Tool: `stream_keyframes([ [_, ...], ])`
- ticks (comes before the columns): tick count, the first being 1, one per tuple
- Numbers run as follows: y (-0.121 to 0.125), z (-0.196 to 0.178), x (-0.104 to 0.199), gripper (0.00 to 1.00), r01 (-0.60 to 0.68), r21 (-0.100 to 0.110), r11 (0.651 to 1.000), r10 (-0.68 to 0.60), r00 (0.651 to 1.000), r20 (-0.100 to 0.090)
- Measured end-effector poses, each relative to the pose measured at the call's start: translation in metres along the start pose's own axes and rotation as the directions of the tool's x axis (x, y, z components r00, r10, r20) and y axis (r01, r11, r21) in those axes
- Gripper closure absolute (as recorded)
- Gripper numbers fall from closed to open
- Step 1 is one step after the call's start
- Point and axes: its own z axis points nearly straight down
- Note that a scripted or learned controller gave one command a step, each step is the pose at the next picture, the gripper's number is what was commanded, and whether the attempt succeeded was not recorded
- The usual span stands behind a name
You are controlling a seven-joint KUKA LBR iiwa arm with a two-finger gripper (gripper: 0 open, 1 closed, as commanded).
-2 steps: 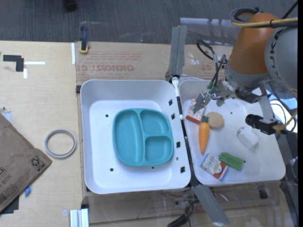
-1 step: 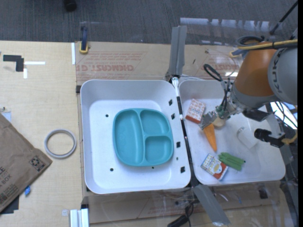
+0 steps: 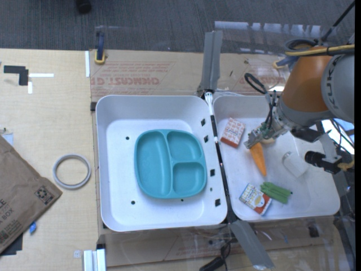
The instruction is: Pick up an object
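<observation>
Tape ring (image 3: pixel 71 170) lying on worktop (image 3: pixel 45 123) at left of frame. Teal divided plate (image 3: pixel 170 164) sitting in left bin (image 3: pixel 107 151). In right bin (image 3: pixel 321 205): small box (image 3: pixel 232 132) lying upper left, carrot (image 3: pixel 259 159) lying centre, hand (image 3: pixel 263 136) hovering at carrot's top end, grip state impossible to tell. Green object (image 3: pixel 276 192) and small carton (image 3: pixel 255 199) lying lower centre, touching.

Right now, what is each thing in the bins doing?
Teal divided plate: lying flat in the left bin.
Carrot: lying in the right bin, gripper at its top end.
Green pod: lying flat.
Two small boxes: lying flat.
</observation>
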Motion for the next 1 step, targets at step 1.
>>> stream_keyframes([
  [1,0.0833,-0.1026,0.0201,1.0,-0.184,0.017,0.983,0.184,0.983,-0.006],
])
